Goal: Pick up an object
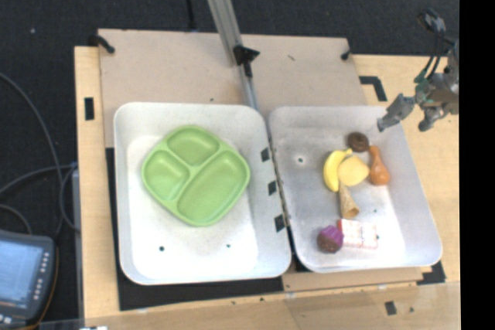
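Mostly clear view, but the hand (410,113) sits at the frame's 3 o'clock edge, w/ the arm behind it cut off. It hangs over the upper-right corner of the right bin (402,243). Two grey prongs point down-left and look spread apart w/ nothing between them, so released; they are small and a bit blurred.

Objects all cluster in the right bin's middle and lower part. A small brown donut (357,141) lies at 12 o'clock of the group. Below it a yellow banana (332,170) touches a pale round piece (354,171); what that piece is, can't tell. An orange-brown drumstick-like item (377,168) lies just beside at 3 o'clock. A tan cone (348,202) points down from under the round piece. At 6 o'clock, a dark purple lump (329,239) touches a white-and-red box (360,234); label unreadable.

Left bin (128,166) holds a green divided plate (196,175), three compartments. A metal pole (220,0) rises at 12 o'clock, top cut off. Bench (89,89) is tan.
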